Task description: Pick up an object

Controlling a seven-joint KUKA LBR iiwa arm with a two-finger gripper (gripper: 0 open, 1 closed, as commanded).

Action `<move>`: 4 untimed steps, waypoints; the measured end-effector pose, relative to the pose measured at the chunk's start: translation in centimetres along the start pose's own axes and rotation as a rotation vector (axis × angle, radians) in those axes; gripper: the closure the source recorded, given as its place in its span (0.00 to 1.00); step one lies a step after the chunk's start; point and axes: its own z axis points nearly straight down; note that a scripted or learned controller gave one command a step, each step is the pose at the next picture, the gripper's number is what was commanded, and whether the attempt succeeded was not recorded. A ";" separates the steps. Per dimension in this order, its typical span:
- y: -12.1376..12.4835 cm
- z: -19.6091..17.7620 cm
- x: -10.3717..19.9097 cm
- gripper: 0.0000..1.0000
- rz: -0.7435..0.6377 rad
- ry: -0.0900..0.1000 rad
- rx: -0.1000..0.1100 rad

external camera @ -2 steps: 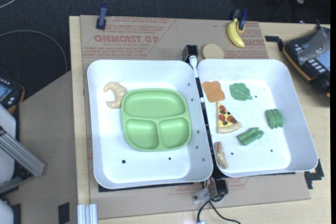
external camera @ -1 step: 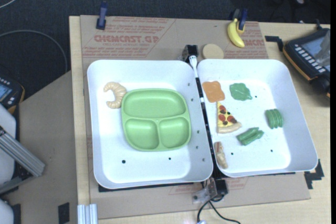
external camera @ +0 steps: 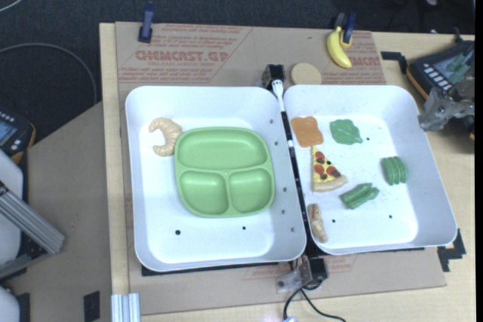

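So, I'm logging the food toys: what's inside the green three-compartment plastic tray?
All three compartments of the green three-compartment plastic tray show bare green plastic. The tan toy croissant lies outside it in the left white bin. Whatever is beneath the tray is covered.

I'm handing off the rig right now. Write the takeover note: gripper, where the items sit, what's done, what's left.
Gripper: at the right bin's right rim, holding nothing; finger state unclear.
Right bin: orange slab, pizza slice, green leaf, two more green pieces, tan piece at the left wall.
Left bin: croissant beside the green divided tray.
Banana lies on the bench behind the bins.
Done: nothing picked.
Left: grasp and lift one object.
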 end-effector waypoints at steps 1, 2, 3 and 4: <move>0.1 6.9 1.8 1.00 -0.002 0.001 0.000; 0.1 15.1 3.9 1.00 -0.002 0.001 0.000; 0.2 13.5 3.7 1.00 0.000 -0.002 -0.013; 0.2 16.6 6.8 1.00 -0.004 0.001 -0.004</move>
